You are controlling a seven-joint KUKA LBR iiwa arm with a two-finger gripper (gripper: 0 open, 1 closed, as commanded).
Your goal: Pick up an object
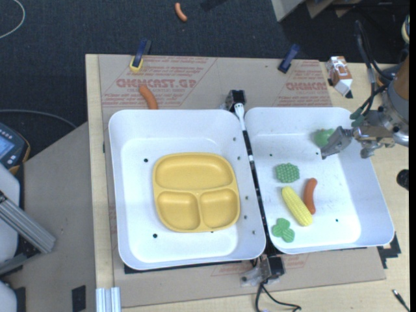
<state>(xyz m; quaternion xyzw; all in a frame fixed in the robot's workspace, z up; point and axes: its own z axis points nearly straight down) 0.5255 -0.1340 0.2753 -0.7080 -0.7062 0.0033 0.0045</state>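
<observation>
Nearest the camera, a green leaf toy [282, 229] lies at the right bin's [364, 194] 7 o'clock. The gripper [351, 140], spread wide and empty, hovers at 12 o'clock beside a green piece [323, 136]. Recommended: centre over it before closing.

Two shallow white bins sit side by side on the desk: the left bin [123, 174] and the right bin [364, 200]. The left bin carries one yellow three-compartment plate [195, 192]. The right bin carries five toy foods: one corn cob [296, 206], one orange sausage [310, 195], and three green pieces, one round and bumpy [286, 172], one leafy [283, 230], one near the far wall [323, 137]. Outside the bins lie two more orange sausages, one on the cardboard [149, 97] and one on the floor [181, 12]. Two clamps [139, 55] [288, 58] grip the cardboard's far edge.
</observation>
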